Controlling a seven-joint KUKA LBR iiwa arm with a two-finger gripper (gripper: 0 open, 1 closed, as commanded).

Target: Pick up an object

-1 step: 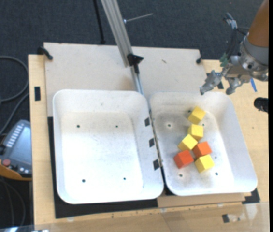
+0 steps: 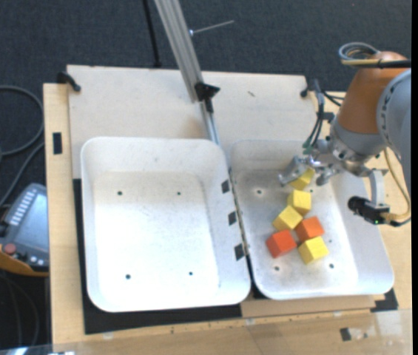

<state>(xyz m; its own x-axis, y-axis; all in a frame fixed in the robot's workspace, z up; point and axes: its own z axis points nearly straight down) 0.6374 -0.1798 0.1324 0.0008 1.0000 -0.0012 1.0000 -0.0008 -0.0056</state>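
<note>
Jaws of the gripper sit low in the right bin, spread to either side of a yellow block that shows between the metal fingers; whether they press on it or merely straddle it I cannot tell, since the block may be resting on the bin floor. That block lies right at the jaws, at the top of a short chain of cubes. Just below the jaws comes a second yellow block, then a third yellow block, and further down an orange block, another orange block and a last yellow block, clustered and touching. The blocks are cubes with no long axis. Reaching in from the right, the arm bends down over the bin's upper edge, wrist nearly vertical. Beyond the jaws to the far side lies the left bin, both bins on the desk.
</note>
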